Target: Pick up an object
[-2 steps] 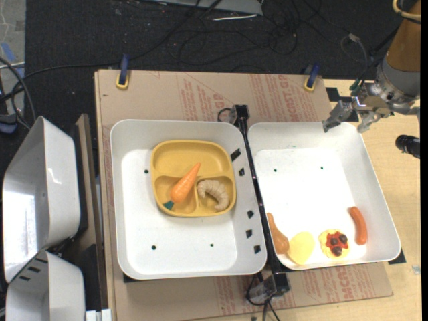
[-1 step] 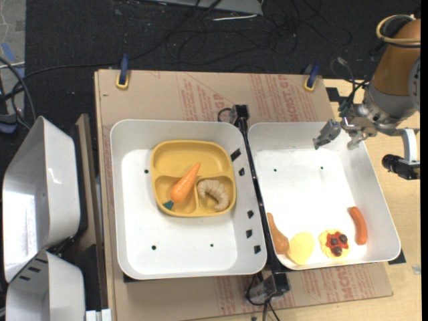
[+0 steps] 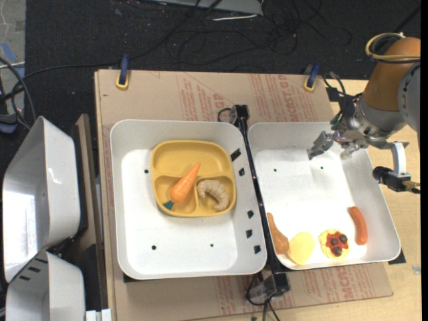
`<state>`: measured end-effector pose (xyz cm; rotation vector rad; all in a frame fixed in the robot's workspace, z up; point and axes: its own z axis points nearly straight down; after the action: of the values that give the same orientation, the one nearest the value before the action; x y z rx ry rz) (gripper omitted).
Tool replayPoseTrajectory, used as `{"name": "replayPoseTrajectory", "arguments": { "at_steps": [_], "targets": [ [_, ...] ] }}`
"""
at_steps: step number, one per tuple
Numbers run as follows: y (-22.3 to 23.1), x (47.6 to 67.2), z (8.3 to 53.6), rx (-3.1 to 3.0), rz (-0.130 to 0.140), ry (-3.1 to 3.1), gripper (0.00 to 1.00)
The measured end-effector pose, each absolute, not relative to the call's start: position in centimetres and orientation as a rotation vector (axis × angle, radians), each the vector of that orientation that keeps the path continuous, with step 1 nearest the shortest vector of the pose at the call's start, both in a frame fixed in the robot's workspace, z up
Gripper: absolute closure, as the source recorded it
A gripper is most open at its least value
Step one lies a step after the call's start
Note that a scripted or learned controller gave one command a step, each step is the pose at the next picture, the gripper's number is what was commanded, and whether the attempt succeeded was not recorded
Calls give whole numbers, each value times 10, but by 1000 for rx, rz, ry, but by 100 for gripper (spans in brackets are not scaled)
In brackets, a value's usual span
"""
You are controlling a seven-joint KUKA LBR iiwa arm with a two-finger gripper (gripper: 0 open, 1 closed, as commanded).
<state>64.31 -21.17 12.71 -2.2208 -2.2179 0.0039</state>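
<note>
While the gripper [image 3: 332,141] hangs over the upper right of the right bin [image 3: 294,169], its two fingers spread apart with nothing between them, we judge the task to be at its approach step, with no object taken yet. The candidates in this bin lie along its lower edge, well apart from the gripper: a sausage [image 3: 359,224] at lower right, a small pizza [image 3: 334,243] beside it, a yellow round piece [image 3: 301,246], and an orange drumstick-like piece [image 3: 277,233] to its left. The left bin [image 3: 134,246] holds a yellow plate [image 3: 160,156] bearing a carrot [image 3: 184,182] and a shrimp [image 3: 215,193]. Next we would need to travel toward the frame's bottom, centre over one item, then descend and close.
</note>
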Motion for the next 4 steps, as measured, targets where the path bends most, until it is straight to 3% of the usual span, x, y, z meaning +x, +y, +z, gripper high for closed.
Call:
{"name": "replayPoseTrajectory", "arguments": {
  "at_steps": [1,2,4],
  "targets": [
    [-211,643,90,-2219,3,-2222,0],
    [-211,645,104,-2221,-1,-2227,100],
    [-211,644,210,-2228,-5,-2226,100]
  ]
}}
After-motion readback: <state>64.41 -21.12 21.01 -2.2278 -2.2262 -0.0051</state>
